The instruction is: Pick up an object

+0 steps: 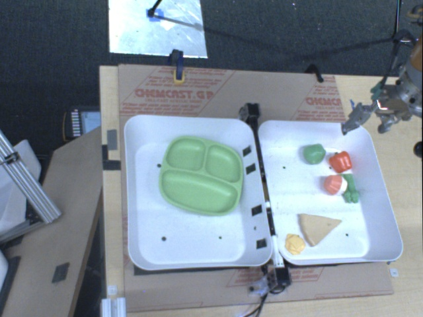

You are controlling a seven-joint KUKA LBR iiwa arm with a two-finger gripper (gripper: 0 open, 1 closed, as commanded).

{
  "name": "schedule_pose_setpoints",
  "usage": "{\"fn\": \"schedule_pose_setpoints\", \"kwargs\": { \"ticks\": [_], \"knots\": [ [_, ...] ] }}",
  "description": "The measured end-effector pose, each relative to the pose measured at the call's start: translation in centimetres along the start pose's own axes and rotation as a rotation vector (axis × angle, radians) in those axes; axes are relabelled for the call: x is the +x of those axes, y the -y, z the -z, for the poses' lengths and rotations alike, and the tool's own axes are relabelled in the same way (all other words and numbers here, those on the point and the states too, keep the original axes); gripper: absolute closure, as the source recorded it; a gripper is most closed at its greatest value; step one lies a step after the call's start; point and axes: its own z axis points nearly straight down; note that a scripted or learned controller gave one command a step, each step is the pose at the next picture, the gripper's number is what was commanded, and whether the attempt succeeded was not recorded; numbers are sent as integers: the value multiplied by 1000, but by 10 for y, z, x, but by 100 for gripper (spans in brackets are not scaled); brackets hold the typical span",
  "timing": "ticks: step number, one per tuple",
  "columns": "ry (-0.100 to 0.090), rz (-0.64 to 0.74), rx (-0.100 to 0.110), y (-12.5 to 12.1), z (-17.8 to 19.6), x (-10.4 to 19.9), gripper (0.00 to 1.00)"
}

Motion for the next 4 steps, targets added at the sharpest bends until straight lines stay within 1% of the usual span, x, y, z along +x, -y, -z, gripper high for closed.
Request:
{"fn": "schedule_pose_setpoints", "kwargs": {
  "ticks": [1,2,3,4],
  "knots": [
    [0,-2,2,6,-52,8,0],
    [-1,-2,4,12,-113,8,0],
    [-1,1,2,5,-163,16,0],
    [1,2,-4,3,-149,15,100]
  ]
}}
